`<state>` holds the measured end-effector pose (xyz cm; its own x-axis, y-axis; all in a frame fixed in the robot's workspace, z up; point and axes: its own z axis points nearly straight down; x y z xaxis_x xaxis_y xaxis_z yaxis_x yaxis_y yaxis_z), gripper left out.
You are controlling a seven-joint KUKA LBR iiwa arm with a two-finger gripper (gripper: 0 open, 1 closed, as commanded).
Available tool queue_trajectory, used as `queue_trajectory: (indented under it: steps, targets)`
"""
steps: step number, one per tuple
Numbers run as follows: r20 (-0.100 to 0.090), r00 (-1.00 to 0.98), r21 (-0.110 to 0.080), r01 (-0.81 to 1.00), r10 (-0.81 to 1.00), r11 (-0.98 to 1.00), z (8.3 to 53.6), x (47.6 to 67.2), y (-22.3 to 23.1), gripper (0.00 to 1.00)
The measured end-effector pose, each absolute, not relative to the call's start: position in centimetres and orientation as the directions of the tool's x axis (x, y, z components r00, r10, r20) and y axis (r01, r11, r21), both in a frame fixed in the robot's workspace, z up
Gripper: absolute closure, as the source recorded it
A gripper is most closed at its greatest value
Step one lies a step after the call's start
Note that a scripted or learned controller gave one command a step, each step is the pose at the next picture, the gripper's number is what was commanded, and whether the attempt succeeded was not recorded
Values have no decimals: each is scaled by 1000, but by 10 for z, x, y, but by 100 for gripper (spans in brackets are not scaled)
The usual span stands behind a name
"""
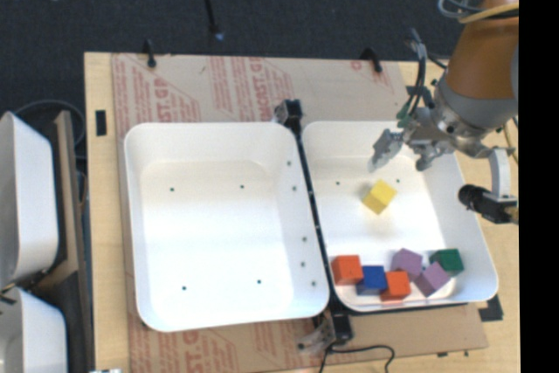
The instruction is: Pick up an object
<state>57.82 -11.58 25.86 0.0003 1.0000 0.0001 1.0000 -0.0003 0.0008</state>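
Along the near edge of the right bin (472,227), a cluster of blocks is lying bunched together — an orange block (347,268), a blue block (372,279), a second orange block (396,285), two purple blocks (407,260) (431,278) and a green block (448,260) toward the near right corner. Most are touching or nearly touching, so fingers would probably have little room to close around just one. Farther in, near the middle of that bin, a yellow block (379,196) is sitting alone and slightly turned, well apart from the cluster; judged from that clearance, it looks like the easiest candidate for a pick. Beyond it, toward the far edge of the right bin, the gripper (404,150) is hovering above the bin floor with its fingers spread and nothing between them — likely poised for a descent, though it is standing beyond the yellow block rather than directly over it. The left bin (144,188) is sitting alongside, the two sharing a middle edge.
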Motion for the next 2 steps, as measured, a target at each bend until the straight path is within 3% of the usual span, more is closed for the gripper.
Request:
queue_trajectory:
  steps: [1,2]
  targets:
    - [1,3,-12,1000,1000,-3,114,600,-158,0]
    - [0,2,2,1000,1000,-2,132,605,-158,100]
